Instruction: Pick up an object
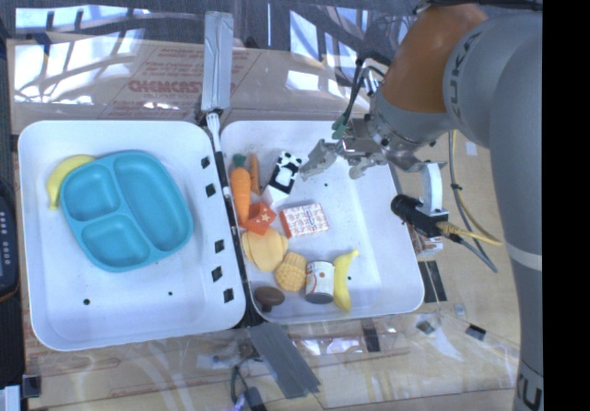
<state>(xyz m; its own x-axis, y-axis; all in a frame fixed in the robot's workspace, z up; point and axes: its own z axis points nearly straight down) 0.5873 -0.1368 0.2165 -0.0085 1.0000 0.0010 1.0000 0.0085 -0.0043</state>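
Plate (129, 208), glossy blue plastic, three-sectioned, in smooth left bin (37, 308).

1. arm (502, 59): bulky grey casing, smooth and rounded.
2. orange band (429, 59) above the wrist.
3. dark cables (470, 234) loop beside the wrist; metal gripper (346, 158).

We see bright, even light. Window-like glare streaks the desk (138, 41) toward eleven and twelve o'clock. Both white bins (37, 243) look nearly washed out. Shadows are soft, and the focus is slightly soft throughout.
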